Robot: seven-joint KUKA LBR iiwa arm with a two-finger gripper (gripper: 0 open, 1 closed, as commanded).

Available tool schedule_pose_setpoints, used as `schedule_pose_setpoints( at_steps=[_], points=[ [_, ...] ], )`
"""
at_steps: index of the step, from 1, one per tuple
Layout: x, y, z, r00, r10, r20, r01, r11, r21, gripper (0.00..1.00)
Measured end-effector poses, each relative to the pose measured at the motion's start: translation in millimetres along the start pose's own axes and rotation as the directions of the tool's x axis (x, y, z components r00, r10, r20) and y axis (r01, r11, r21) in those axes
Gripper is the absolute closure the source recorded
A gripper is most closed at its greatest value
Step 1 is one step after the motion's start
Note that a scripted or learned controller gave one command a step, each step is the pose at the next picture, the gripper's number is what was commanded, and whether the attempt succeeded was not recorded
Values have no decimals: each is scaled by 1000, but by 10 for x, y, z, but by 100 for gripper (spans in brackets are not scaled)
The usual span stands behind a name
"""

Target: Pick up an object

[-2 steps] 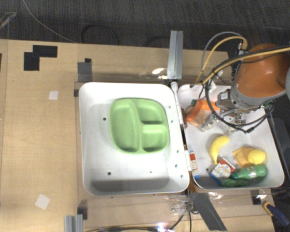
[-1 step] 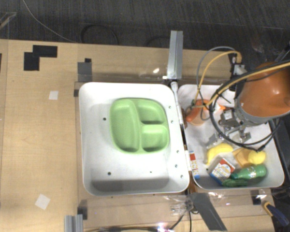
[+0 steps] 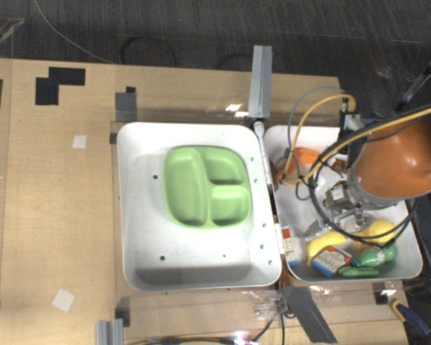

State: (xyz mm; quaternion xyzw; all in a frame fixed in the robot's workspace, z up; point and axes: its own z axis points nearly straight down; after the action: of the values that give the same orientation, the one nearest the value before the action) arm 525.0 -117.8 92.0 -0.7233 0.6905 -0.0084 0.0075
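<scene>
My gripper (image 3: 347,213) reaches down into the right white bin (image 3: 415,261), under the arm's orange band (image 3: 400,160). Just below it lie a yellow banana-like item (image 3: 322,245) and a second yellow piece (image 3: 379,228). Nearer the bin's front edge are a blue and red box (image 3: 330,261) and a green bottle-like item (image 3: 373,256). An orange item (image 3: 306,156) lies at the back of that bin, partly behind cables. The arm hides the middle of the bin. I see nothing lifted.
The left white bin (image 3: 140,214) holds a green divided plate (image 3: 205,185). A small printed carton (image 3: 289,240) leans on the right bin's left wall. Yellow and black cables (image 3: 309,121) loop above the right bin. A metal post (image 3: 260,81) stands behind the bins.
</scene>
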Motion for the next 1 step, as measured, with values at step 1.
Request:
schedule_pose_setpoints(
  at_steps=[1],
  points=[
    [-1,-1202,60,928,-372,8,372,928,-7,0]
  ],
)
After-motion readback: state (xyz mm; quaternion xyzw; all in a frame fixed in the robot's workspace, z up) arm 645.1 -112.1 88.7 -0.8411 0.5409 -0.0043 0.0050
